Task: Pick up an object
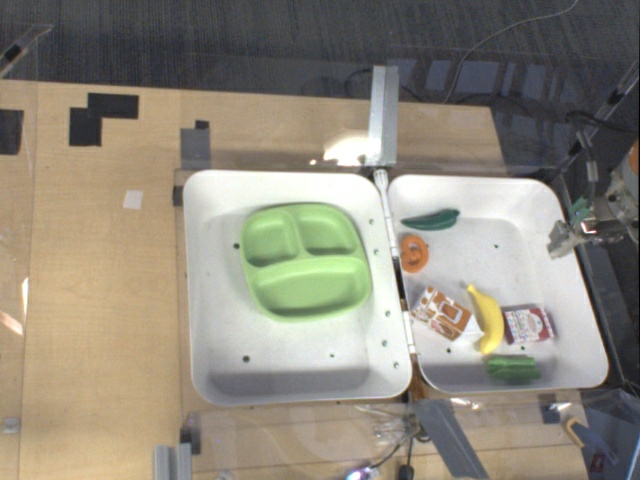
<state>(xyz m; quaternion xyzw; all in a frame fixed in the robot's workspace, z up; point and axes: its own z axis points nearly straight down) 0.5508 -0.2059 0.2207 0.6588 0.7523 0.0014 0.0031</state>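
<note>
Presently the tool (572, 230), grip state indeterminate, hangs at the right bin's (545, 193) rim, banana (487, 318) below-left, apparently unapproached.

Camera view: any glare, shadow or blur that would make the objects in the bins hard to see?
Camera view: a bright glare patch sits on the wooden bench just behind the two shallow white plastic bins; the green plastic divided tray throws a soft shadow toward the bin's front; the yellow banana and its neighbours look slightly soft but readable; the claw at the right edge is small and blurry.
</note>
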